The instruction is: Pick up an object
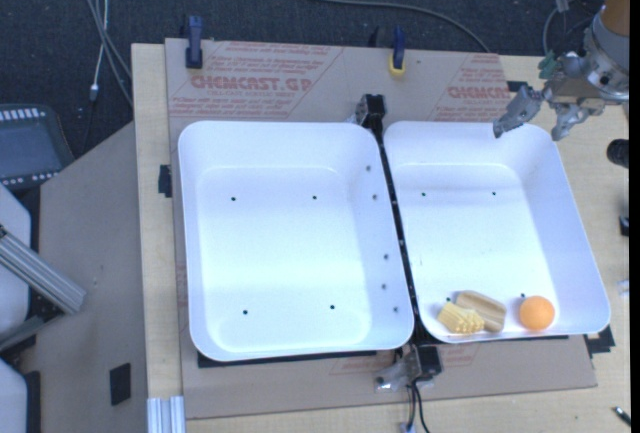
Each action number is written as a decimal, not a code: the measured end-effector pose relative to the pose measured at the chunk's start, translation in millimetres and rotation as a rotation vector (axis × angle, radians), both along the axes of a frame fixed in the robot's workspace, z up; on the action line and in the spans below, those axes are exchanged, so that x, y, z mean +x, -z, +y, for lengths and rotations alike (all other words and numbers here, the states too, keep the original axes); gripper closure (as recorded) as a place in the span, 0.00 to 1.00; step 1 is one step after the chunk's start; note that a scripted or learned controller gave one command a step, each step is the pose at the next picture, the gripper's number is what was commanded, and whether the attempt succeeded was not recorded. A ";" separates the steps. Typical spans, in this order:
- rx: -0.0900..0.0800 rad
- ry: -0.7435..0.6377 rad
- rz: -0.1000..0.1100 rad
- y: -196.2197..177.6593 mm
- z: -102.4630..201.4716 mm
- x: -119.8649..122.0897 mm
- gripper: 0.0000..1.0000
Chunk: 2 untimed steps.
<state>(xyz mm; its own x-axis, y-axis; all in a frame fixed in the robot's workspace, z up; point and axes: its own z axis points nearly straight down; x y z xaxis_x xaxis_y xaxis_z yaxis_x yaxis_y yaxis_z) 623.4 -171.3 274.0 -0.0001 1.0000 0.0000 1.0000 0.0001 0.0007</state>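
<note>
1. Camera view is showing the gripper [540, 117] hanging over the far right corner of the right bin [500, 221], fingers spread and carrying nothing
2. An orange ball [537, 312], a yellow corn piece [460, 319] and a tan object [482, 304] are lying along that bin's near edge
3. Picking is not yet begun; descent, closing and lifting are all remaining

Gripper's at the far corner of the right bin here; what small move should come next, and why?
Probably travel toward the bin's near edge: the open gripper hangs over the far rim, holding nothing, while the orange ball, corn piece and tan piece lie there.
</note>
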 end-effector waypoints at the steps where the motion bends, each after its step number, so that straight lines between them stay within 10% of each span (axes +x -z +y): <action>1: 0.000 0.000 -0.002 -11.0 0.1 0.3 1.00; 2: 0.001 -0.003 0.000 -11.9 42.3 -12.3 1.00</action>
